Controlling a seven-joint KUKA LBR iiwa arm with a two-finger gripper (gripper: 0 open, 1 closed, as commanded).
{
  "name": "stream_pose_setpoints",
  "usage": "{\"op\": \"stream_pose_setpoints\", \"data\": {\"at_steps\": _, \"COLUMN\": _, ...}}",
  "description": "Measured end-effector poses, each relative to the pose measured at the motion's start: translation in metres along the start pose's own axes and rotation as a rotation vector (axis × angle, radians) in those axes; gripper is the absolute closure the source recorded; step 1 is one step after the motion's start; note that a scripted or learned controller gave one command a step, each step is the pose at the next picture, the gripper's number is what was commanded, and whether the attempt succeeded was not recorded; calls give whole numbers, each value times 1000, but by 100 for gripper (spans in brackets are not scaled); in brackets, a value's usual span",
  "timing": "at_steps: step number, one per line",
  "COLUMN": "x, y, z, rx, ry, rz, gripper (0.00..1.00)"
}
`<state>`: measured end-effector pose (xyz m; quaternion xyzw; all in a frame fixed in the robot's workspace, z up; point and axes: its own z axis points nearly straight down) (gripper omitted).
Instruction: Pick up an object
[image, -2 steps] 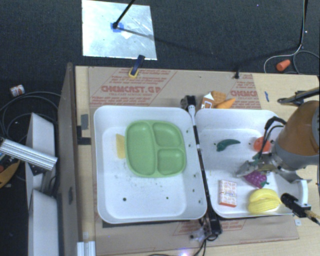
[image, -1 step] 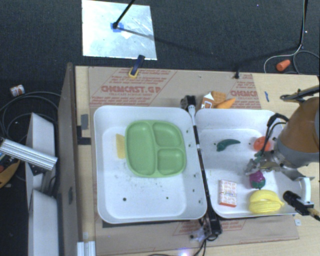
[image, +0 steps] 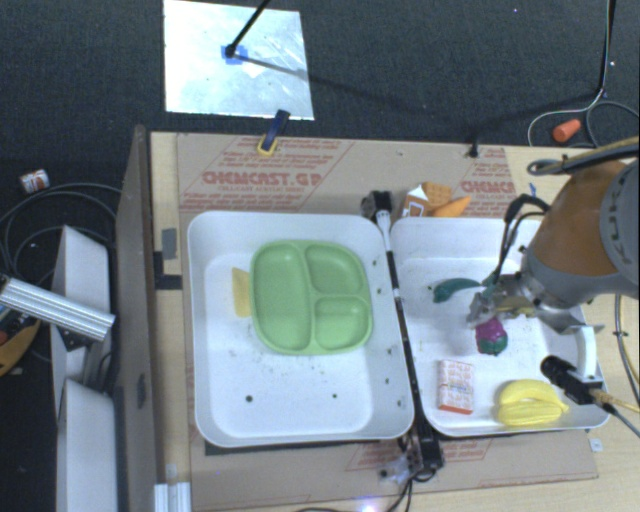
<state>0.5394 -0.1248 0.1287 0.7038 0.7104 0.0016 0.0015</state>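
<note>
Just gripper (image: 487, 312) above purple obj (image: 491, 337), right bin (image: 430, 405).

two white bins (image: 300, 425), one green plate (image: 308, 297), one yellow banana (image: 530, 402).

Arm reaches in from right; end effector (image: 492, 312) sits low in the right bin (image: 430, 245), just above a purple object (image: 491, 338), with a teal item (image: 455, 289), small carton (image: 456, 386) and yellow object (image: 530, 402) nearby.

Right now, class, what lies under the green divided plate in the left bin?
A yellow flat piece pokes out from beneath the green divided plate at its left edge, on the left bin floor. How far it extends underneath is hidden.
</note>
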Motion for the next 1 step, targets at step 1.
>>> {"op": "stream_pose_setpoints", "data": {"at_steps": 1, "x": 58, "y": 22, "z": -59, "rx": -4, "ry": 1, "rz": -2, "gripper": 100}}
